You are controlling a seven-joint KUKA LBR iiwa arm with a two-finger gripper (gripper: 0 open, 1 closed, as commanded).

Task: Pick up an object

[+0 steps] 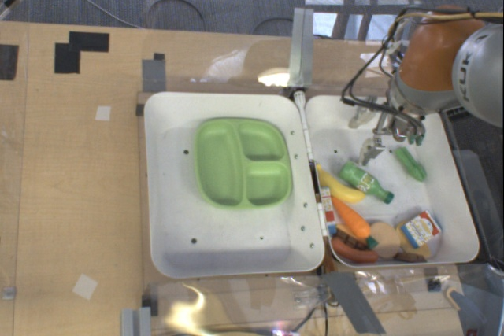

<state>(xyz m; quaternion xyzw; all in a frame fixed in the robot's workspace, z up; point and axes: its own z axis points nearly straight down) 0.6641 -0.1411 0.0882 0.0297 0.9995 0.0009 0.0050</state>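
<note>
Overhead slant onto both bins (157,193)

No legible text is showing anywhere in the camera view. The small carton with the blue, white and orange printed front (420,230), lying in the right white bin (465,240), is carrying a printed design, but its lettering is blurring out and cannot be read. The green plastic bottle with the white label (365,182) is showing a pale label band, also too small to read. No numbers, brands or signs are reading clearly on the bench.
</note>
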